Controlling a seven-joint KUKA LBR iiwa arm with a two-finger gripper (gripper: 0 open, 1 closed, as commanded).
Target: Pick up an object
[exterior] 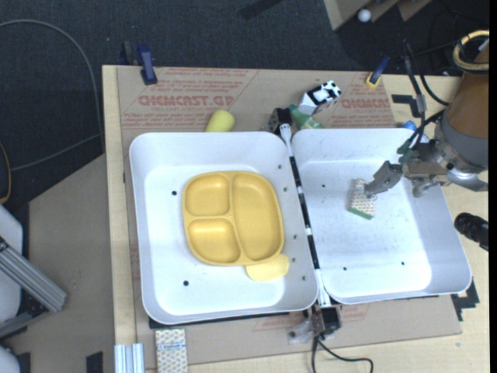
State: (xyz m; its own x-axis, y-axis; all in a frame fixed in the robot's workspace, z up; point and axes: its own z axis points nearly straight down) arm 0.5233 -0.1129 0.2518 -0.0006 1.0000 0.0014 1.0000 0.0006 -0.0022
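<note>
- While the gripper (378, 183) reaches in from the right over the right bin (435, 274), a small sponge (362, 203) lies just below and left of its tip, touching or nearly so
- Whether the fingers stand apart or together cannot be told from this slant
- Sponge's long axis looks to run roughly up-down with a slight tilt; its green edge faces the bin's near side
- Yellow plate (233, 215) sits in the left bin (155, 278)

Bright, even overhead light, soft shadows, mild glare on the white bins (155, 231), slight overall softness.
</note>
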